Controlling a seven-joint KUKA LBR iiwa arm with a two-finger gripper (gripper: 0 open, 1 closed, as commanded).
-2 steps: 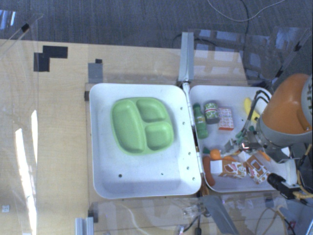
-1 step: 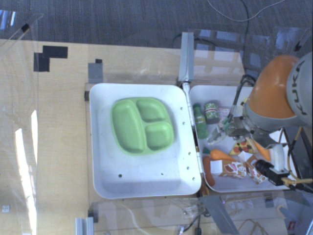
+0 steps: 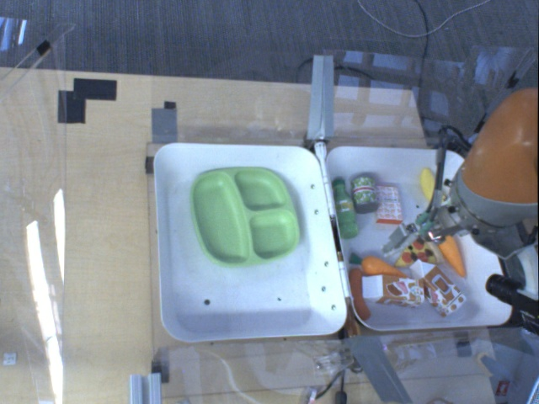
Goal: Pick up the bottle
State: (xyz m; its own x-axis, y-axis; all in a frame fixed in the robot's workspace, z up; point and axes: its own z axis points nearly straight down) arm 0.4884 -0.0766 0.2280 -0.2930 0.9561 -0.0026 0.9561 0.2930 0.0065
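The arm [image 3: 505,162] runs off the picture's right edge and covers the right bin's [image 3: 370,154] far right side. The end effector [image 3: 413,236] is too small and blurred to read how its fingers stand. A yellow item [image 3: 427,182] (partly behind the arm) cannot be identified.

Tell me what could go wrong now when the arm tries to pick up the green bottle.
1. The bottle lies against the left wall of the right bin, so one side may be hard to reach.
2. A small can sits close beside it and could be knocked or taken by mistake.
3. The gripper is over the carrots and snack packets, away from the bottle, so it may close on those instead.
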